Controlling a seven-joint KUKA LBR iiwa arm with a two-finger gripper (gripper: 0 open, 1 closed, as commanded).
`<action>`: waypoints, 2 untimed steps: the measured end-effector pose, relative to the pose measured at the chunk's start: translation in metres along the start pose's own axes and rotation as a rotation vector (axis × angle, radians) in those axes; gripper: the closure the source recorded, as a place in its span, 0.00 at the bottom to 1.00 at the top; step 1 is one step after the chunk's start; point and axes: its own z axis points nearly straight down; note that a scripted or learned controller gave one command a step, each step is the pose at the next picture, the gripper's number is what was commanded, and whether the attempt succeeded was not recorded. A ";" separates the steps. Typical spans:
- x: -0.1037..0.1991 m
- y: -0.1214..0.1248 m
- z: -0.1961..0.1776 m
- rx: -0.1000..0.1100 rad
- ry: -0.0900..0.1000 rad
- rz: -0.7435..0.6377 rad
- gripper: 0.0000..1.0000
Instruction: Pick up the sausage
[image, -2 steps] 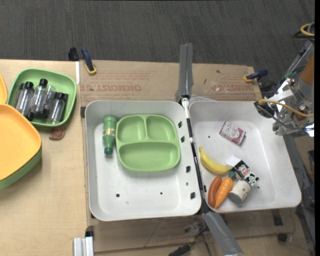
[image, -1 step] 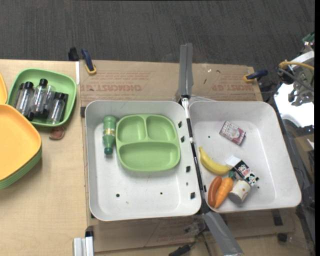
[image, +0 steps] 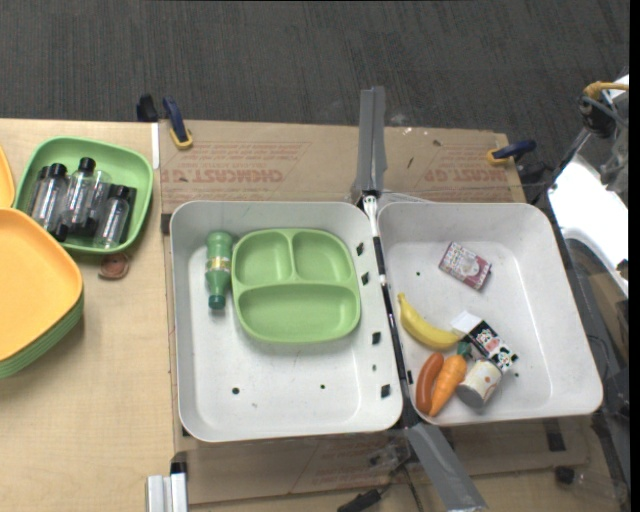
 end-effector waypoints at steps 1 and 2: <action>0.007 0.001 -0.024 0.000 0.000 -0.011 1.00; -0.001 0.000 -0.087 0.001 0.000 0.000 1.00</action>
